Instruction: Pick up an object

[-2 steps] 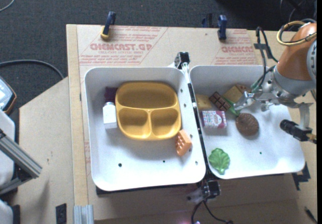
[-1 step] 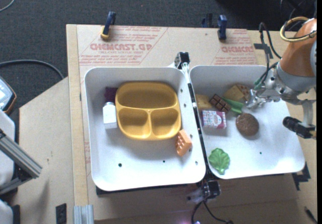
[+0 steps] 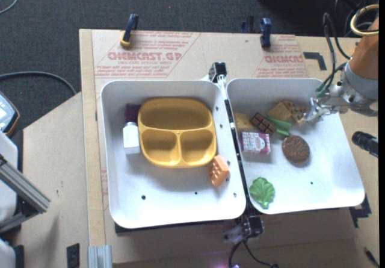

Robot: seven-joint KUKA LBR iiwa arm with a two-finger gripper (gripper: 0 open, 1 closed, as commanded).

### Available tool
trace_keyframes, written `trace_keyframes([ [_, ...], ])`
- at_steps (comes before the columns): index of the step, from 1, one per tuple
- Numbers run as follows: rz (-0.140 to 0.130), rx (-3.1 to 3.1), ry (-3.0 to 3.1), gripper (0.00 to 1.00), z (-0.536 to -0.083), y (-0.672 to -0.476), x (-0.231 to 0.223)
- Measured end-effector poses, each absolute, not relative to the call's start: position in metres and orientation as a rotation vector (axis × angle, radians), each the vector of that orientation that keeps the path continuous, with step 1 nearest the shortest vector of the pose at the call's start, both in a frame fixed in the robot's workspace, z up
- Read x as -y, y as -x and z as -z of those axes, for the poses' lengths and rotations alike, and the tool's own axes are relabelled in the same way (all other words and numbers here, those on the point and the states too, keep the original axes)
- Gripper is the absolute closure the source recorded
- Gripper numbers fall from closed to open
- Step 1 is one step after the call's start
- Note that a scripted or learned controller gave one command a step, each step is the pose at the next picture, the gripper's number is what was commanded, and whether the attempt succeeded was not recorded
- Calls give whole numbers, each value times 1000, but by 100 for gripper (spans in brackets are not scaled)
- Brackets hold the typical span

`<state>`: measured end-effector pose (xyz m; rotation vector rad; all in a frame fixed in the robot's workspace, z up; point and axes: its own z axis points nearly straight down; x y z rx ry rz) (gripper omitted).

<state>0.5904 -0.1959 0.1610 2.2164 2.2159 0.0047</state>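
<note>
The right bin (image 3: 337, 167) holds a brown cookie (image 3: 295, 149), a pink carton (image 3: 255, 143), a dark chocolate bar (image 3: 263, 123), a green stick-shaped piece (image 3: 280, 125), a tan waffle-like piece (image 3: 283, 109), a pale yellow slab (image 3: 242, 120) and a green leaf (image 3: 262, 192). My gripper (image 3: 313, 113) reaches in from the right over the far part of this bin. It hangs just right of the waffle-like piece and above the cookie. Nothing visibly sits in its grasp.
The left bin (image 3: 120, 194) holds a yellow divided plate (image 3: 177, 131), a white bottle (image 3: 131, 138), a purple item (image 3: 132, 110) and an orange block (image 3: 219, 170). Blue clamps (image 3: 265, 31) sit at the board's far edge. Cables trail at the right.
</note>
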Motion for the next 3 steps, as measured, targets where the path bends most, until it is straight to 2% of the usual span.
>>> trace_keyframes([
  [1,-6,-2217,-2213,100,-225,-596,193],
  [2,-2,-2220,-2217,100,-225,-596,193],
  [3,-7,-2227,-2212,100,-232,-619,135],
])
